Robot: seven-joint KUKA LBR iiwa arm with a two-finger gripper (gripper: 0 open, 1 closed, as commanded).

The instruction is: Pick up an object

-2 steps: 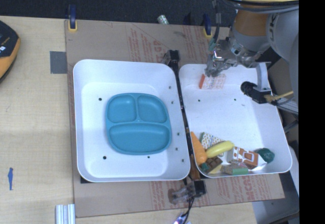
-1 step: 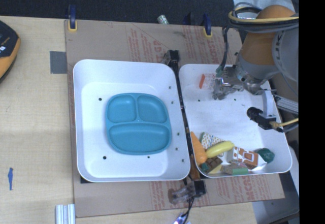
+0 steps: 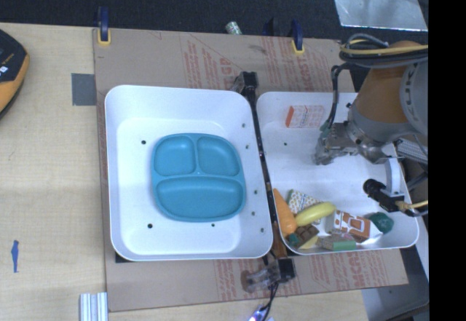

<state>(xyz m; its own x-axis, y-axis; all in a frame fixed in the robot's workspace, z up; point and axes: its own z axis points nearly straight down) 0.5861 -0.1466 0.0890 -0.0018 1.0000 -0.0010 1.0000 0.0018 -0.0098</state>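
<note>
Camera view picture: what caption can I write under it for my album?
Robot arm's gripper hovers in the right bin above piled toys; a blue plate fills the left bin.

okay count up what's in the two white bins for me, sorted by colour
Blue: 1, divided plate
Orange: 1, carrot
Yellow: 1, banana
Green: 1, small toy
White and orange: 2, carton, box
Total: 6 clearly seen; the pile hides more.

Faint red print on cardboard sheet (image 3: 218,57), seemingly illegible.
</note>
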